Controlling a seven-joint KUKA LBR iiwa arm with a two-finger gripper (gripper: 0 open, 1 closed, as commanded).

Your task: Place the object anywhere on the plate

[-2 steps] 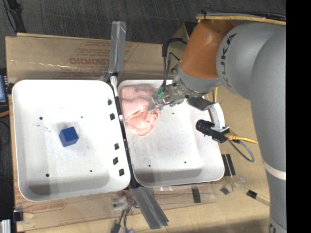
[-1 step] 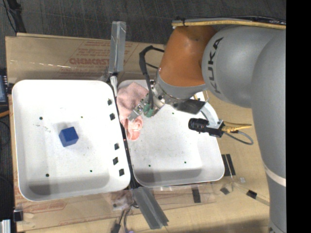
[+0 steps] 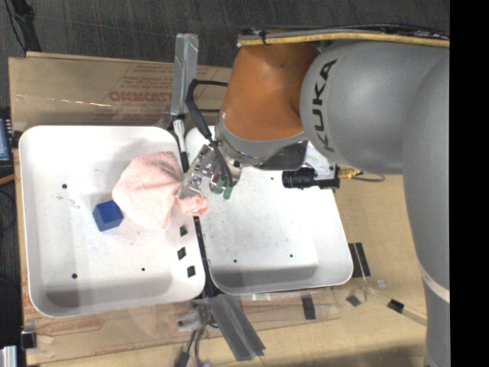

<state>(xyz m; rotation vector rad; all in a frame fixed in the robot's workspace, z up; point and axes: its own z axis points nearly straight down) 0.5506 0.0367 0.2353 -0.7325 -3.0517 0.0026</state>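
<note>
Pink cloth [image 3: 150, 189] lies bunched at centre-left of the frame, in the left bin [image 3: 46, 274], one corner drawn up to the divider. My gripper [image 3: 200, 183] is clamped on that corner, above the bins' shared edge. A blue block [image 3: 108, 215] sits just beside the cloth's lower left. The right bin [image 3: 267, 235] lies under my wrist.

pink cloth [image 3: 151, 189]; crumpled; left bin, right side; blue block [image 3: 108, 215] beside
</note>
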